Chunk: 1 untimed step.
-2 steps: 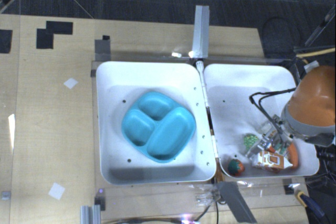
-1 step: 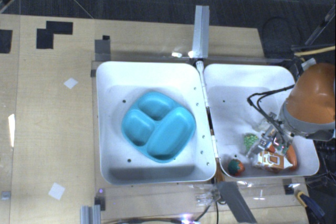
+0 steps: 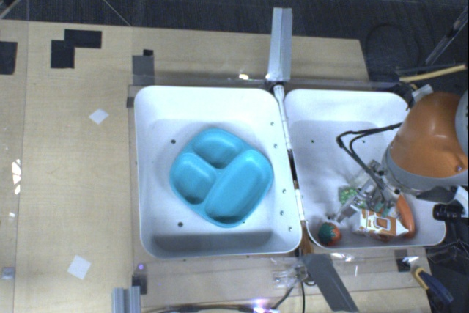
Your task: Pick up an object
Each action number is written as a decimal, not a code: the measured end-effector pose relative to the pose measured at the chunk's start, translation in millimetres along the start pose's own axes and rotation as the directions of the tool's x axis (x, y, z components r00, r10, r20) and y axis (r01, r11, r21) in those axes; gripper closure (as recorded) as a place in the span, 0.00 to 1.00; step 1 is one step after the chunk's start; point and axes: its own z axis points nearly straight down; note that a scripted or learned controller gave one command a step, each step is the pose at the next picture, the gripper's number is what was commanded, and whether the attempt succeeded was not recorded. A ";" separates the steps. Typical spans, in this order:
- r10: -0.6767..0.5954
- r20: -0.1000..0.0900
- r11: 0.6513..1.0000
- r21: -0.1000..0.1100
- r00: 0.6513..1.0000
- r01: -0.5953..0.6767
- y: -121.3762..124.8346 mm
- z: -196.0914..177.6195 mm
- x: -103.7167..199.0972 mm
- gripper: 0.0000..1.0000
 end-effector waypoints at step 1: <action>-0.158 -0.012 0.987 0.001 0.987 0.158 43.4 -52.7 -51.2 0.00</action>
